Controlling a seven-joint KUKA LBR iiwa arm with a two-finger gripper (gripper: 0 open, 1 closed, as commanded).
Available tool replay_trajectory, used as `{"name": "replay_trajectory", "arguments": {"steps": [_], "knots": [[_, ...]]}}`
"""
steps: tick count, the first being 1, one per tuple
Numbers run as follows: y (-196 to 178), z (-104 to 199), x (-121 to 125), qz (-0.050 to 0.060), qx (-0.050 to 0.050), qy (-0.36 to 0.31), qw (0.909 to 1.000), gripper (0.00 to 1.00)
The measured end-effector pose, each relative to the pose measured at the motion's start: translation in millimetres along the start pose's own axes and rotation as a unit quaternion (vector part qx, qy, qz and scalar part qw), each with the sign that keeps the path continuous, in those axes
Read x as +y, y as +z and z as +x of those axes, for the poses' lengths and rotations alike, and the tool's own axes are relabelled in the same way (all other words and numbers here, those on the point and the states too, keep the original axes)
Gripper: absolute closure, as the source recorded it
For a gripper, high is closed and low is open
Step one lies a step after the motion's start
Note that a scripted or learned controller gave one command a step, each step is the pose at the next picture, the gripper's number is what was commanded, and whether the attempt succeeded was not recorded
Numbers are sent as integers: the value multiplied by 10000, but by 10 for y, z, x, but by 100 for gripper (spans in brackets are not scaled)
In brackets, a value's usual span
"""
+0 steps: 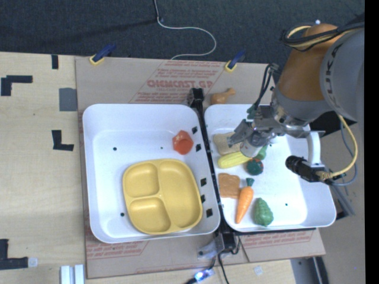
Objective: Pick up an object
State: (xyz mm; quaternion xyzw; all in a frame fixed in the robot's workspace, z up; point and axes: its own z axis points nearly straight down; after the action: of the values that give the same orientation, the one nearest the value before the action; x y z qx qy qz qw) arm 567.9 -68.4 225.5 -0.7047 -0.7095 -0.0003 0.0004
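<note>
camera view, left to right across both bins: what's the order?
yellow divided plate → red toy → orange slab → carrot → green leafy toy

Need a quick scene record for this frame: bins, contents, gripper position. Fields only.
left bin: yellow divided plate, red toy
right bin: corn, orange block, carrot, green leafy toy, dark green round toy
gripper: over right bin's upper left, above the corn
grasp: cannot tell
</note>
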Motion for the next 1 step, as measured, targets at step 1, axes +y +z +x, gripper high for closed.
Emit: {"name": "replay_trajectory", "arguments": {"steps": [1], "knots": [[-60, 410, 399, -5, 2, 1, 10000, 100]]}}
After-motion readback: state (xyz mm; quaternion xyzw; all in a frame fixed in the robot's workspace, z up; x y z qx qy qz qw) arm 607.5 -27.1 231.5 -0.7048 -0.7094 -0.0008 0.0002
